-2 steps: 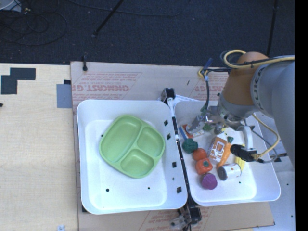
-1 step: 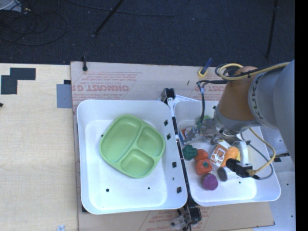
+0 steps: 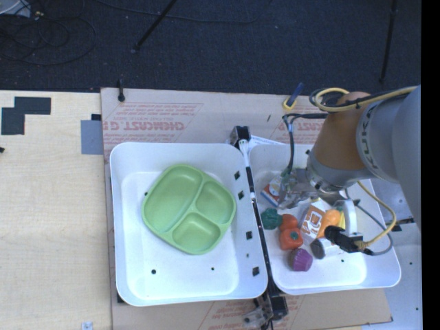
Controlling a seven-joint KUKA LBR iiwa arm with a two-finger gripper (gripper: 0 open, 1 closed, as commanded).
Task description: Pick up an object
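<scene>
My gripper (image 3: 290, 188) is lowered into the right bin (image 3: 371, 275), over its upper-left part, with the grey arm and its orange band (image 3: 338, 143) rising behind it. Just below the gripper lies a cluster of small objects: a dark green piece (image 3: 269, 218), a red-orange toy (image 3: 290, 237), a purple lump (image 3: 300, 259), a small dark grey piece (image 3: 317, 249) and an orange-and-white carton (image 3: 313, 220). A red-and-white item (image 3: 270, 195) lies at the gripper's left side, partly hidden by it.
The left bin (image 3: 130, 267) holds a light green divided plate (image 3: 190, 208). A ridge with black clips (image 3: 251, 212) separates the two bins. Yellow and black cables (image 3: 375, 234) trail from the wrist across the right bin's right half.
</scene>
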